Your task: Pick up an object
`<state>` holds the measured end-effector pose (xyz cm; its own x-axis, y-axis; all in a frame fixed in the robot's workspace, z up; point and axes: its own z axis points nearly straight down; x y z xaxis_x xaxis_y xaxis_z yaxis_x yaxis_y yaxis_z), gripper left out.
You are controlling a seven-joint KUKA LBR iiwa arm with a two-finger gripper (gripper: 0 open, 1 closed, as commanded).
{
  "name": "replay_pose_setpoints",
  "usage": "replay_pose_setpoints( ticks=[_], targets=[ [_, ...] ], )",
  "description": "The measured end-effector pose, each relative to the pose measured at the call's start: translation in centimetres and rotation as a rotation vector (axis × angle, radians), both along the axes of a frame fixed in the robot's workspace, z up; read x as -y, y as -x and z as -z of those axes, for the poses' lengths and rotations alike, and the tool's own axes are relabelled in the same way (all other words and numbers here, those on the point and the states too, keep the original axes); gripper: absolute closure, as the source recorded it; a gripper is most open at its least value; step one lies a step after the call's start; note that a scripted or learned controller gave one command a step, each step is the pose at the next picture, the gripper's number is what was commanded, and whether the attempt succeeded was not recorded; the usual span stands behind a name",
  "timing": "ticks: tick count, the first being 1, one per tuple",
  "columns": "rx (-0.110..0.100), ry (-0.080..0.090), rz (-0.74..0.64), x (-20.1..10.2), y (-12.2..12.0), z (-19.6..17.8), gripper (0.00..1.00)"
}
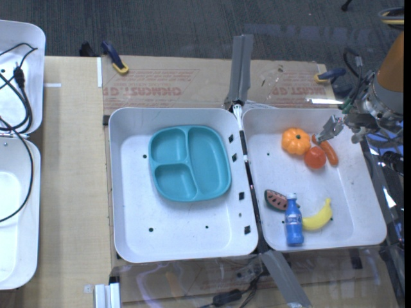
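- Your gripper is sitting at the top right corner of the right bin, just above a little cluster of toys. The jaws look parted, with nothing between them as far as I can see.
- Closest pick is the carrot, lying just under the jaws and touching the tomato. The pumpkin is right beside the tomato on the left.
- Those three are crowded, so I'd guess a sloppy descent will just shove them around. Line the jaws up across the carrot's narrow side, not along its length, and come straight down.
- If that looks too tight, you've got easier stuff lower in the same bin: a blue bottle lying next to a banana, and a watermelon slice just left of the bottle.
- The left bin has a teal divided plate, flat and wide, probably a bad grab. Skip it.
- Watch the bin wall near the jaws too.
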<state>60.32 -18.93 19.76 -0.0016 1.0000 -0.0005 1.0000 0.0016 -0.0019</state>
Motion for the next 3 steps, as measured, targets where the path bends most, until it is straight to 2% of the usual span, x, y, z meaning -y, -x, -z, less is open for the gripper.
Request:
replay_pose_setpoints(
  ticks=[1, 2, 3],
  targets=[
    [0.003, -0.012, -0.011, 2.2, -2.9, 10.6, 0.00],
    [0.004, -0.004, -0.012, 2.5, -2.9, 9.6, 1.00],
    [0.003, 0.001, -0.002, -4.7, -5.6, -1.2, 1.00]
  ],
)
